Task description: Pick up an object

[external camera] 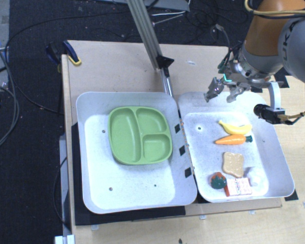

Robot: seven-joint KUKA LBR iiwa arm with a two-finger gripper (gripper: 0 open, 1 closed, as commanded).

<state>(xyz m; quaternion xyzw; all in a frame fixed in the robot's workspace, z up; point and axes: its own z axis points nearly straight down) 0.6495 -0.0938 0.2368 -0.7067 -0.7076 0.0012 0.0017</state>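
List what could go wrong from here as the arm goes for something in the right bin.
1. The banana and carrot lie touching, so a descent on one may nudge or drag the other.
2. The toast, the small red and green item and the red and white box crowd the bin's near corner, leaving little room beside any of them.
3. The end effector hangs over the right bin's far rim, so coming straight down might strike it.

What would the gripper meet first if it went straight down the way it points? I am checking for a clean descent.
Probably bare bin floor. The gripper hangs over the far edge of the right bin, short of the banana and carrot. Depth is unclear from one slanted view.
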